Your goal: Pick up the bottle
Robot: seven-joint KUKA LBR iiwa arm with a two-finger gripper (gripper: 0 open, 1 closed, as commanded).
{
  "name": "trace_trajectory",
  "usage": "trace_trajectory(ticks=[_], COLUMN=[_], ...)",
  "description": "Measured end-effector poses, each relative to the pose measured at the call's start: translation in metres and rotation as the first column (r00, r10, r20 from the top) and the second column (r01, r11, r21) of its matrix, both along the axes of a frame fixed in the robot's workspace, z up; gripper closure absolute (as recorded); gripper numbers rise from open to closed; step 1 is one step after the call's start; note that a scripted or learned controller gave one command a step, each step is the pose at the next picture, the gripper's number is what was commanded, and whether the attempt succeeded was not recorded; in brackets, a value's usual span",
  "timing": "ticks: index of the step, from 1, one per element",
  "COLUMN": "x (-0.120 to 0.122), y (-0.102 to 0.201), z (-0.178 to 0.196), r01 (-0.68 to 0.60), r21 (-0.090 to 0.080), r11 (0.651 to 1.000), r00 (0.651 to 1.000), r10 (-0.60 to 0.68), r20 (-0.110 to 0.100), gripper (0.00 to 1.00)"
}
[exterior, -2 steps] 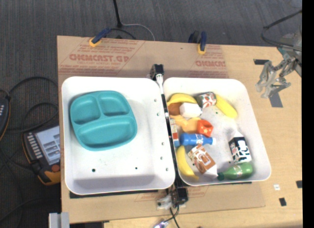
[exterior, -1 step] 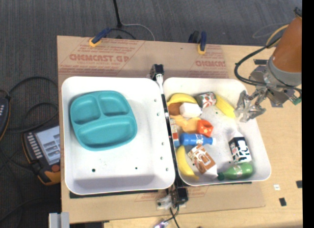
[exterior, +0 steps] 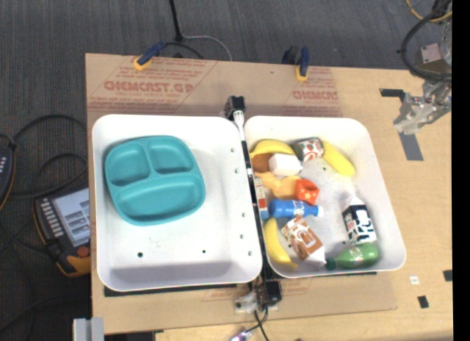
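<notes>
The right bin [exterior: 382, 178] holds several bottles among other items. A blue bottle [exterior: 292, 209] with an orange cap lies on its side near the bin's middle. Along the right wall lies a white bottle [exterior: 358, 223] with a black label. At the front right corner rests a green bottle [exterior: 355, 257]. My gripper [exterior: 417, 115] hangs beyond the bin's far right corner, over the bare bench, apart from everything in the bin. It is small and partly cut off at the view's right side.
Bananas [exterior: 273, 148], a small can [exterior: 308, 148], a carton [exterior: 302, 238] and other small items crowd the right bin. A teal divided plate [exterior: 153, 179] lies in the left bin [exterior: 117, 259]. Two clamps [exterior: 301, 64] hold the cardboard at the back edge.
</notes>
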State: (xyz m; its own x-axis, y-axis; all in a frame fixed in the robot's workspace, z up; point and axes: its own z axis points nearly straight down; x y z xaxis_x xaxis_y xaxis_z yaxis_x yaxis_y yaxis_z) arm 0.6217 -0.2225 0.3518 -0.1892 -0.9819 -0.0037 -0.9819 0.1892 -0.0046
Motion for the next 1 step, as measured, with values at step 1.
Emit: trace_trajectory(ticks=[1], x=[0.0011], y=[0.0005], z=[-0.1632], r01=[-0.284], r21=[0.002], r11=[0.959], r00=[0.959], r10=[0.284], r20=[-0.005], gripper=[1.00])
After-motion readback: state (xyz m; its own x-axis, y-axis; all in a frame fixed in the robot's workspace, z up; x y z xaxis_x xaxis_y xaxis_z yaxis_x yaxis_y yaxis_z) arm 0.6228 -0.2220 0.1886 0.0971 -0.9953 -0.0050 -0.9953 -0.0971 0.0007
